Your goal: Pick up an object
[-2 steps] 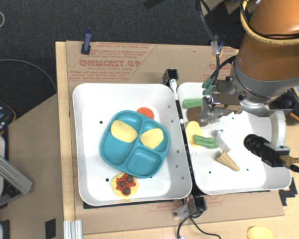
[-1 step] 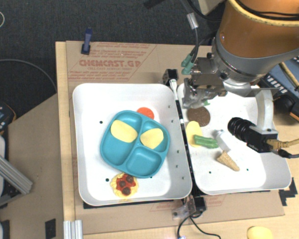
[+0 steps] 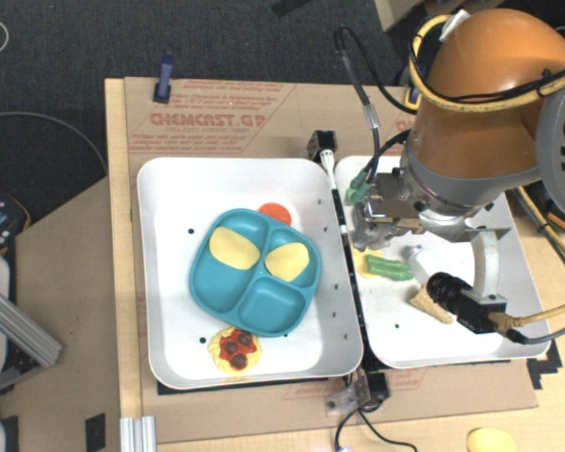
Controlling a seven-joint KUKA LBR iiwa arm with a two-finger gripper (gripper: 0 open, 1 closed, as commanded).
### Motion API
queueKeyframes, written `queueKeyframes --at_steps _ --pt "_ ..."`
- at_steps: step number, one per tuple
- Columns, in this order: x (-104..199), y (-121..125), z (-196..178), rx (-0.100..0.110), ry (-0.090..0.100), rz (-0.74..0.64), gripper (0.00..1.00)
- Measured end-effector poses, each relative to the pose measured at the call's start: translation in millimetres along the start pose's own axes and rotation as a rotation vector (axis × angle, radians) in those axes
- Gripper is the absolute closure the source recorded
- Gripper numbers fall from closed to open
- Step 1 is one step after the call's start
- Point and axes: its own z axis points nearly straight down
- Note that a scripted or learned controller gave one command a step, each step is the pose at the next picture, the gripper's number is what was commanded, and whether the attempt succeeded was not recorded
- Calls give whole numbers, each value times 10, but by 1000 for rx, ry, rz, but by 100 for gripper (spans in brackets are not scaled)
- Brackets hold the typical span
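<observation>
My gripper [image 3: 365,226] hangs low over the left part of the right bin [image 3: 452,347], mostly hidden under the big orange wrist band [image 3: 480,73]. Just below and right of it lies a green pod-shaped toy [image 3: 388,268], with a small yellow piece [image 3: 365,266] at its left end. A tan wedge [image 3: 430,306] lies further right, beside a black fitting. In the left bin [image 3: 165,281] sits a blue divided plate [image 3: 254,271] carrying two yellow pieces [image 3: 235,247]. An orange disc [image 3: 276,212] peeks out behind the plate, and a small pizza-like toy [image 3: 234,347] lies in front of it.
The ridge between the two bins [image 3: 347,252] runs right beside the gripper. A black fitting with a yellow cable [image 3: 466,304] hangs over the right bin. Both bins rest on a cardboard sheet [image 3: 217,111]. A blue clip [image 3: 164,77] sits at the sheet's back edge.
</observation>
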Motion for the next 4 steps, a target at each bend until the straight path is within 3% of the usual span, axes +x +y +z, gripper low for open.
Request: queueKeyframes --at_steps 2,3,4 --pt "-143 12 93 -8 3 -4 100" --pt "-391 16 -418 -18 3 -3 100" --pt "-29 5 -279 -7 4 -9 100"
